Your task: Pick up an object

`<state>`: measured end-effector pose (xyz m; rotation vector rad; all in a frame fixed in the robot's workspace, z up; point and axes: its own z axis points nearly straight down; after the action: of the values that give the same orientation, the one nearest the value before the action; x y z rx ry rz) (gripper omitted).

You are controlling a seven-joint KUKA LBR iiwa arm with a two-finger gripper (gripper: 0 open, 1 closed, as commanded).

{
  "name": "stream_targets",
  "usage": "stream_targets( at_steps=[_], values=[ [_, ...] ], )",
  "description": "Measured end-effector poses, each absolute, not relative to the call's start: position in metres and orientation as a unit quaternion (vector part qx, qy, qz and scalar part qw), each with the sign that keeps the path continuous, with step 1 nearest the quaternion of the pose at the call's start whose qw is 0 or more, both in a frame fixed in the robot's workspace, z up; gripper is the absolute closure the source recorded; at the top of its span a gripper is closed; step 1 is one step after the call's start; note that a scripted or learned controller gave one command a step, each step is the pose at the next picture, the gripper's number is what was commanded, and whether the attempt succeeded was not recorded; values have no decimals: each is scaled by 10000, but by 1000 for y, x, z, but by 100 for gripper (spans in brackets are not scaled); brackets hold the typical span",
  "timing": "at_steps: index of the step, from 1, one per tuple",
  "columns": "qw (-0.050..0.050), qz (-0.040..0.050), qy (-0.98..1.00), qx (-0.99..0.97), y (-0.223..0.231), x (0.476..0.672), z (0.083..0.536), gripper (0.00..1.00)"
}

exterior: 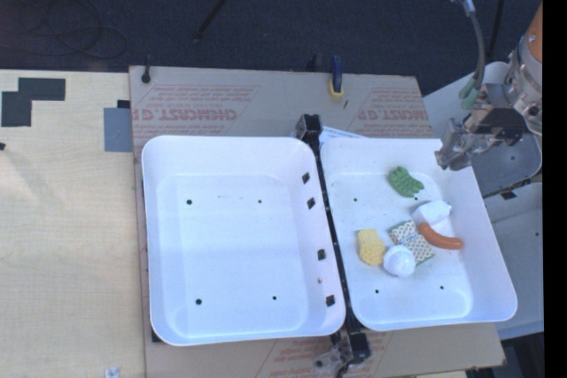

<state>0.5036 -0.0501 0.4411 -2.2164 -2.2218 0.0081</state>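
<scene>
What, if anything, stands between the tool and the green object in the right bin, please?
Nothing visible does. The tool hangs over the upper right rim of the right bin, and the green object lies just left and below it on bare floor. The white pieces and orange sausage sit farther down, clear of that path.

This looks like a robotics lab. Two white bins [230,314] sit clamped on a cardboard sheet [221,106] over a plywood surface [62,235]. Loose cables [53,4] trail across the dark floor.
</scene>
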Motion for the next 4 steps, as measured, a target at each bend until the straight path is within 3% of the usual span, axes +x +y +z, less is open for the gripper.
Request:
stream_targets(
  at_steps=[1,2,3,4],
  values=[
    [36,27,-7100,-7042,29,507,391,100],
    [21,19,-7091,-7051,81,491,389,100],
    [-10,-26,-7094,-7048,142,503,475,100],
    [40,73,-7083,-7058,168,474,375,100]
  ],
)
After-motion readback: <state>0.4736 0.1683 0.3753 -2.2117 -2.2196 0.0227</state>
